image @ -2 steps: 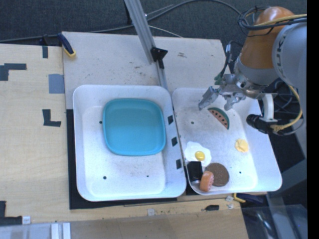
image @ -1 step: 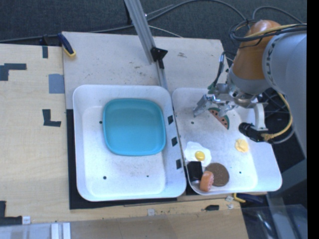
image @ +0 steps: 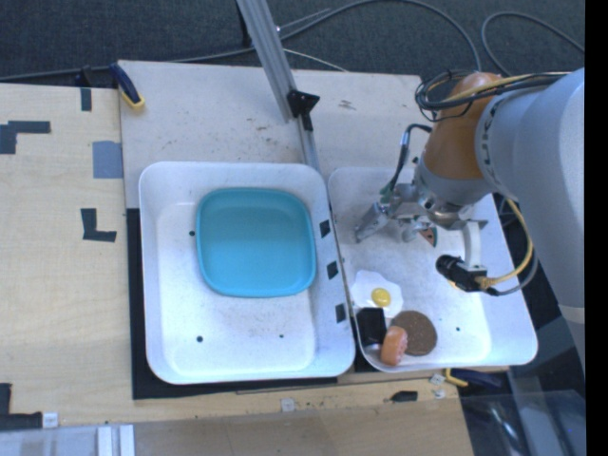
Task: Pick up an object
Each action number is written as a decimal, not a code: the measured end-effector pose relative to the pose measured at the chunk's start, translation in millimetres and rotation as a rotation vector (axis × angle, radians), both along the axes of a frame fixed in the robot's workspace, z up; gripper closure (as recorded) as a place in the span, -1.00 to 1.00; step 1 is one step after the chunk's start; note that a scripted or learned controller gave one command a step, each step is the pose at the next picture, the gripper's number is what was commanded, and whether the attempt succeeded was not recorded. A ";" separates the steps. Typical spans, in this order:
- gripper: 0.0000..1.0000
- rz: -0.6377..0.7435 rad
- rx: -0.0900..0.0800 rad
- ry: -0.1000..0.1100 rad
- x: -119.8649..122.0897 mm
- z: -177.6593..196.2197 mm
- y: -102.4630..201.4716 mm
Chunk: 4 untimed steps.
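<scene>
The counter (image: 57,283) is pale wood on the left, marked with grey and black tape pieces, and a white, speckled board (image: 218,112) lies behind the 2 bins. Dark carpet and loose cables (image: 380,12) fill the floor beyond it. A slanted metal post (image: 275,55) crosses down to the gap between the bins.

The left bin (image: 171,350) holds a blue square plate (image: 255,241), lying flat near its middle. In the right bin (image: 503,335), the grey arm with its orange band (image: 456,141) reaches in from the right, and the gripper (image: 375,224) hangs over the bin's far half with its fingers (image: 366,228) spread apart, gripping nothing.

The objects cluster at the right bin's near left corner: a fried egg toy (image: 378,293), a black block (image: 370,325), an orange-red piece (image: 392,346) and a brown round patty (image: 415,332), all touching or just beside each other, well apart from the gripper.
</scene>
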<state>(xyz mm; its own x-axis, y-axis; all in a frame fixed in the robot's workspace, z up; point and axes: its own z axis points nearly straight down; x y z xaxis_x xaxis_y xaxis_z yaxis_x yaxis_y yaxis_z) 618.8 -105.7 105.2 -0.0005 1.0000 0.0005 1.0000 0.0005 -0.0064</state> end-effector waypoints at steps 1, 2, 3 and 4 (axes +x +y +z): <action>1.00 0.001 -0.001 -0.006 1.6 13.5 0.1; 1.00 0.000 -0.001 -0.009 -1.3 56.0 2.6; 1.00 0.000 -0.001 -0.011 -7.8 115.3 0.1; 1.00 0.000 -0.001 -0.010 -7.3 167.1 0.1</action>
